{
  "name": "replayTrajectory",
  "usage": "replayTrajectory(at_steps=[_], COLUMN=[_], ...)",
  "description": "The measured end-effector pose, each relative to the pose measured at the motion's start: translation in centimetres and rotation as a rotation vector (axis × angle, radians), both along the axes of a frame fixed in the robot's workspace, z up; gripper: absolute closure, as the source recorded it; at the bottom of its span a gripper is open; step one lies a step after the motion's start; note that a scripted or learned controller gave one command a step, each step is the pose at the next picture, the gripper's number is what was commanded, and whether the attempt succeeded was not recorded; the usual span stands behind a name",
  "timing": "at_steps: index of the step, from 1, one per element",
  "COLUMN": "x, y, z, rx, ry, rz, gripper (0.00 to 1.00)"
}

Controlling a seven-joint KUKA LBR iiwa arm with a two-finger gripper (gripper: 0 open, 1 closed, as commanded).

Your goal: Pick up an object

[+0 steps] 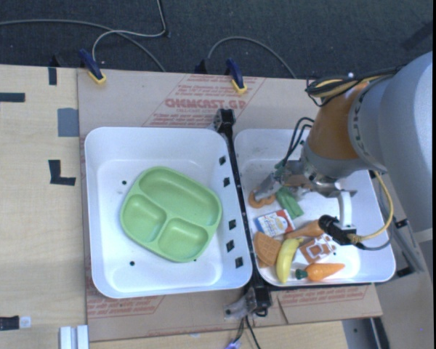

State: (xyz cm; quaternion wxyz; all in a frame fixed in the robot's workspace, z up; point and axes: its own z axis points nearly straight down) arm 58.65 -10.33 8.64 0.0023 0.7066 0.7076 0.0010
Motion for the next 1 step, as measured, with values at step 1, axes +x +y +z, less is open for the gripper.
replayTrajectory(at_steps=[1], x=[0.04], y=[-0.01], z=[1.03], rx=[0.000], ry=[0.000], rz=[0.000], gripper=[1.00])
